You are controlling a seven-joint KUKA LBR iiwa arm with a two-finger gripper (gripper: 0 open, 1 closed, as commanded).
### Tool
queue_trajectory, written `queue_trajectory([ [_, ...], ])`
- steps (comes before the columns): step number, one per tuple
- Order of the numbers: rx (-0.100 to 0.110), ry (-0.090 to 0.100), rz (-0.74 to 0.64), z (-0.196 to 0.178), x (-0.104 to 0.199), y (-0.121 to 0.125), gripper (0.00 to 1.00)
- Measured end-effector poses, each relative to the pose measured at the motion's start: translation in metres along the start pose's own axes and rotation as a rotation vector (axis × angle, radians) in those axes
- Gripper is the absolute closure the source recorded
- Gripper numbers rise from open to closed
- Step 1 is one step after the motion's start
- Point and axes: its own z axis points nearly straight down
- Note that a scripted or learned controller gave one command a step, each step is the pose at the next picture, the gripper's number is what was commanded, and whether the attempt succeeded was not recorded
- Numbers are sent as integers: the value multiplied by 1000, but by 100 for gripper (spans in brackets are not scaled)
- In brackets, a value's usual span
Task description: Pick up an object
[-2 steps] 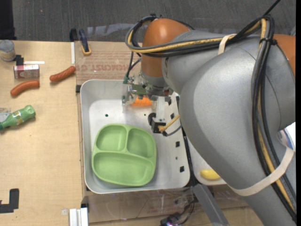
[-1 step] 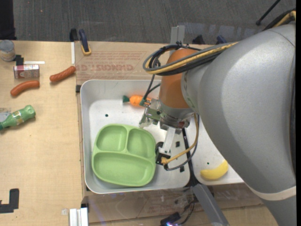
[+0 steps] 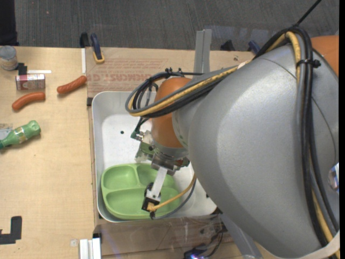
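A green divided plate (image 3: 121,190) lies in the near part of the white bin (image 3: 97,144). My gripper (image 3: 155,156) hangs low inside this bin, below the orange wrist band, just over the plate's far right edge. The big grey arm covers the right part of the bin and everything beyond it. I see nothing held.
On the wooden bench left of the bin lie two sausages (image 3: 71,84) (image 3: 28,100), a small red and white box (image 3: 30,81), a green bottle (image 3: 20,134) and a grey can (image 3: 7,57). A blue clamp (image 3: 96,47) grips the cardboard sheet behind the bin.
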Motion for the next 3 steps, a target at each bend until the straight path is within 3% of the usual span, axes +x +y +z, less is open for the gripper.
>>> queue_trajectory([
  [1,-4,-9,8,-8,-6,4,100],
  [2,9,-8,192,-102,46,2,100],
  [3,8,-8,259,-245,43,2,100],
])
